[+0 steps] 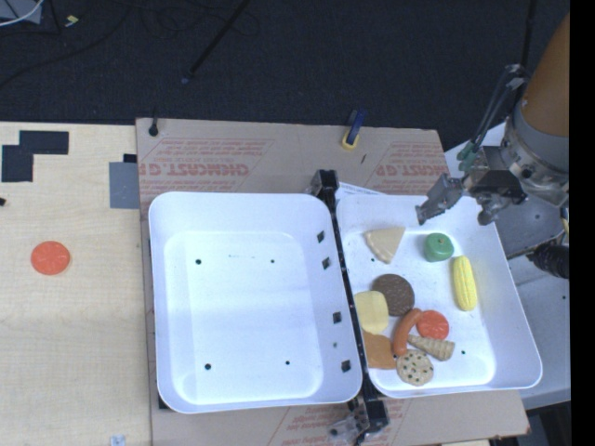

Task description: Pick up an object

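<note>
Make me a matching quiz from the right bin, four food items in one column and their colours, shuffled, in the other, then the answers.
Items:
1. corn cob
2. round knob-shaped piece
3. wedge slice
4. round patty

Colours:
A. dark brown
B. yellow
C. cream
D. green

Pairs: 1-B, 2-D, 3-C, 4-A

Pale wooden bench (74, 342) under brown cardboard sheet (279, 161); dark carpeted floor (279, 45) beyond, loose cables (218, 28) trailing.
</note>
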Robot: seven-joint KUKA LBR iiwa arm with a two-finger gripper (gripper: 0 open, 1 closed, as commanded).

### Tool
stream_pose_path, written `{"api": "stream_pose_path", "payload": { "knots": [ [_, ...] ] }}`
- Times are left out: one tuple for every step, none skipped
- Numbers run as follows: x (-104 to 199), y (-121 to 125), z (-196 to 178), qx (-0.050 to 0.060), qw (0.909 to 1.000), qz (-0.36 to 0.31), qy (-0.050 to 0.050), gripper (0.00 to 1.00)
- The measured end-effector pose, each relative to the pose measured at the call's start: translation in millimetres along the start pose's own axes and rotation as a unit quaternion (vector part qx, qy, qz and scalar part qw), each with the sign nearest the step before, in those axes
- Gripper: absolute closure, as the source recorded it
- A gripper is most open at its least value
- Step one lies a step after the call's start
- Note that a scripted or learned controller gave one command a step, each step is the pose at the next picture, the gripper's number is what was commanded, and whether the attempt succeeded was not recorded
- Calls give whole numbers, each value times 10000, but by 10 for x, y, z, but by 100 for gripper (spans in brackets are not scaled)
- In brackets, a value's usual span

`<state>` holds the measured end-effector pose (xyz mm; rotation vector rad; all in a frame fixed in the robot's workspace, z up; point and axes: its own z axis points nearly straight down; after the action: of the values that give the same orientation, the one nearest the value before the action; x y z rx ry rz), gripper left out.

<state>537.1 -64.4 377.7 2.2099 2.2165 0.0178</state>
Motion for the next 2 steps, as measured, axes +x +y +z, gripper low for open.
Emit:
{"api": "stream_pose_path", "payload": {
  "knots": [
    [-10, -9, 7, 95, 10000, 13, 1, 100],
    [-21, 208, -957, 38, 10000, 8, -4, 100]
  ]
}}
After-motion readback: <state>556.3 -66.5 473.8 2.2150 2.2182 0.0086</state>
